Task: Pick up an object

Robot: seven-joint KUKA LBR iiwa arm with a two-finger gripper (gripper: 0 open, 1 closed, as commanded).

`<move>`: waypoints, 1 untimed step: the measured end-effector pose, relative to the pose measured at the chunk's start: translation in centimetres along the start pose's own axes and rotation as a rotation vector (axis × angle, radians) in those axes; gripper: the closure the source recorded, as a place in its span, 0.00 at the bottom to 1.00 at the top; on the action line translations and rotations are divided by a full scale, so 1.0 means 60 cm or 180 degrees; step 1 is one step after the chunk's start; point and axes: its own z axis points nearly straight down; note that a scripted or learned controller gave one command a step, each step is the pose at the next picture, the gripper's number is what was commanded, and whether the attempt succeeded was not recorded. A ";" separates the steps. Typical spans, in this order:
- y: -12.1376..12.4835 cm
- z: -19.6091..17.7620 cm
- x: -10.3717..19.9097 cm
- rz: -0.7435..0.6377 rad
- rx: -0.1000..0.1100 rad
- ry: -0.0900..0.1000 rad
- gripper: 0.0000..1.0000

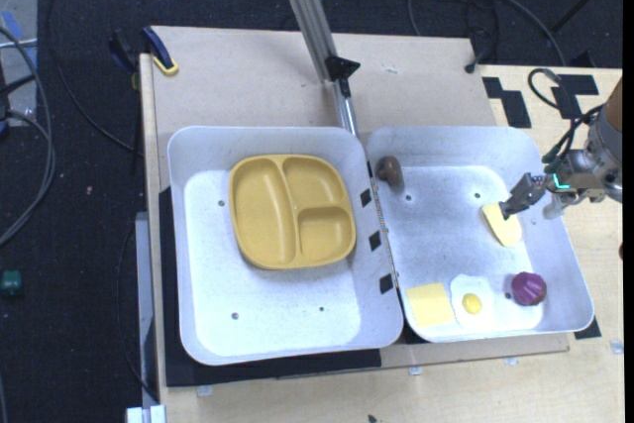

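I am reaching in over the right edge of the worktop (416, 74), and my hand (527, 196) is hanging low over the right bin (446, 149), near that bin's right wall. The dark tips are pointing down and toward the left, just above the upper end of a pale yellow wedge (503, 225) that is lying flat on the bin floor; I cannot tell whether the tips are touching it, nor how wide the hand is standing.

Near the bin's front edge a purple ball (527, 288) is sitting toward the right corner, with a fried egg (471, 298) beside it and a yellow square block (429, 304) further left. A brown lump (389, 171) is lying by the far left corner. In the left bin (198, 213) a yellow divided plate (292, 211) is lying.
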 end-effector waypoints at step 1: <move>0.000 0.000 0.000 -0.0001 -0.0002 -0.0001 0.00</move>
